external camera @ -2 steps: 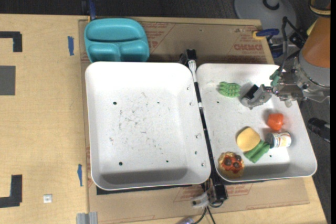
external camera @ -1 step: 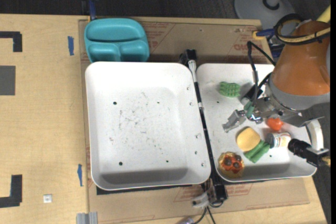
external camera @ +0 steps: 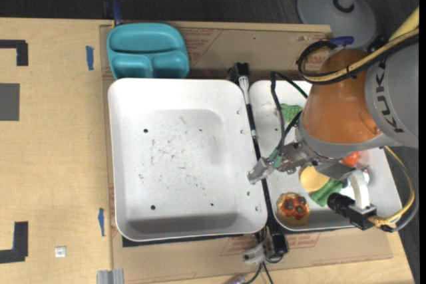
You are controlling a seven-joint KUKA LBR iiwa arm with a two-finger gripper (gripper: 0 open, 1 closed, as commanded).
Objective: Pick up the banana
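Note:
A yellow piece that looks like the banana [external camera: 311, 177] lies in the right bin [external camera: 387, 191], partly hidden under the arm's wrist. The gripper [external camera: 271, 165] hangs low at the right bin's left edge, just left of the yellow piece, near the divide between the two bins. I see nothing held in it. The orange band and grey body of the arm [external camera: 343, 106] cover much of the right bin.
A red and yellow round item [external camera: 293, 206] sits at the right bin's front. Green items [external camera: 290, 114] [external camera: 326, 190] lie behind and beside the banana. The left bin [external camera: 180, 156] sits alongside. A teal tray [external camera: 148, 50] stands behind it.

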